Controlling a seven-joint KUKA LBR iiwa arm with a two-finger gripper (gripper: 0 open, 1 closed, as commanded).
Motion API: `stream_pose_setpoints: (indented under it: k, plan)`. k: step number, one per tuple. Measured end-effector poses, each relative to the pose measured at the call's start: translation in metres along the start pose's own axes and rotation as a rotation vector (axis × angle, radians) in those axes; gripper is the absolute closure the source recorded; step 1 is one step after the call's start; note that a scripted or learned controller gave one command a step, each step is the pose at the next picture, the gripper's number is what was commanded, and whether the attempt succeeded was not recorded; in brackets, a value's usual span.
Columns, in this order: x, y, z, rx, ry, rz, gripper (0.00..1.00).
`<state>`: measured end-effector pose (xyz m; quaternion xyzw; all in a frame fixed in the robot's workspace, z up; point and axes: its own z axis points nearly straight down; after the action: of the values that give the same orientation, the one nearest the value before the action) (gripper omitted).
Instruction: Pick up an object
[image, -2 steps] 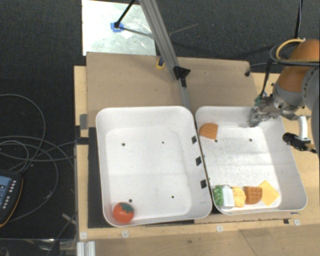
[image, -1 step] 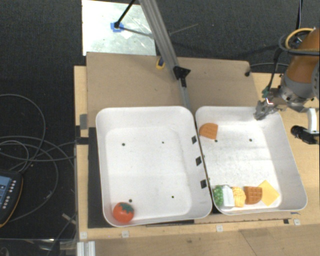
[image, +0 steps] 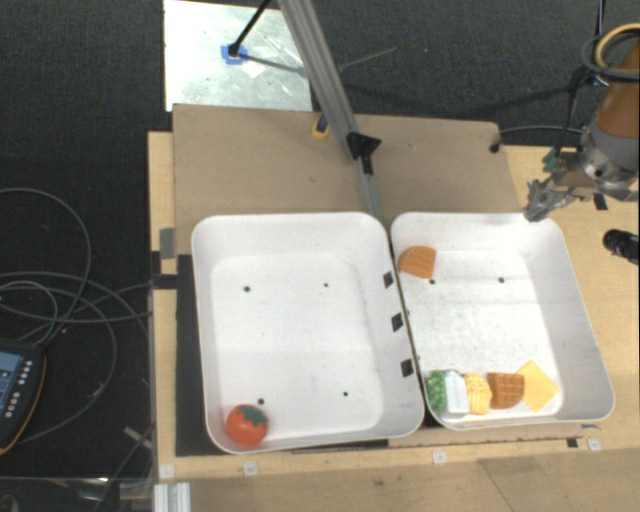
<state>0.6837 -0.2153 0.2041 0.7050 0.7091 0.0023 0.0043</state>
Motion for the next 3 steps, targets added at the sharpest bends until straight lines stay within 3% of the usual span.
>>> stream_pose_setpoints:
  k: [3]
  plan:
    - [0.152,-0.049,-0.016,0.009,0.006,-0.005,1.00]
